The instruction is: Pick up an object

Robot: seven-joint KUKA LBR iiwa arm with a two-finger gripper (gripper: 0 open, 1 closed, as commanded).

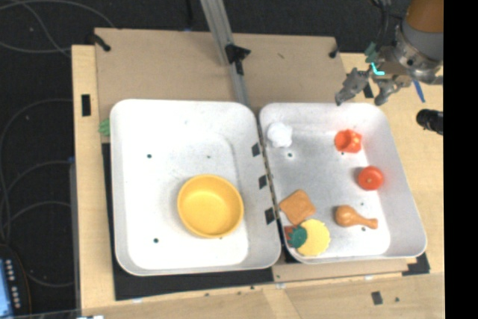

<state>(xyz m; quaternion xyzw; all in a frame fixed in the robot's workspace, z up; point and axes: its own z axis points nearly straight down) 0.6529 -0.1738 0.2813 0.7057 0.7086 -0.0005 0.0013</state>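
Note:
My gripper [364,91] hangs open above the far right rim of the right bin [321,127], with nothing between its fingers. Below it in that bin lie a red-orange pepper-like piece [347,140] and a red tomato [370,178]. Further forward are a tan gourd-shaped piece [352,217], an orange-brown block [296,206], a yellow round piece [316,236] and a small green piece [299,237]. A white lump [279,134] sits near the bin's far left corner.
The left bin [149,138] holds a yellow bowl [210,205]. A slanted metal pole [213,7] rises from behind the bins' shared edge. Dark clips [263,181] line the seam between the bins.

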